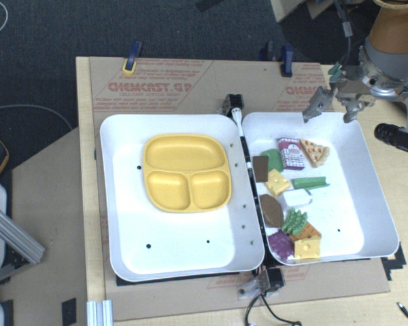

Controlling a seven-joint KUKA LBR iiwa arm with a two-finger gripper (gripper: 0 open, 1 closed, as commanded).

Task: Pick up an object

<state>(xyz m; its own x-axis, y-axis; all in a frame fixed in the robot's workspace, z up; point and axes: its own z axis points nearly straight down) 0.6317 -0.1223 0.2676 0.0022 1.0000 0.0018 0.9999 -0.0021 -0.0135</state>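
On the left, a white bin (122,243) held a yellow divided tray (187,172), lying flat near its middle. Just beside it, the right bin (367,202) carried a loose pile of small toy foods along its left half: a brown block (260,168), a green piece (273,159), a maroon packet (291,153), a pizza slice (315,152), a yellow cheese wedge (279,181), a green bar (309,182), a white block (297,197), a brown oval (273,211), purple grapes (280,243) and a yellow cube (307,249). Many of them touched or overlapped.

Farther right, the gripper (333,109) hung above the far rim of the right bin, its two fingers spread apart with nothing between them, well apart from the pile.

The crowding looked like the main risk: coming down among touching pieces, a finger could land on a neighbour and push the target aside, or close on two things at once. The flat, thin pieces might also slip out of a shallow pinch.
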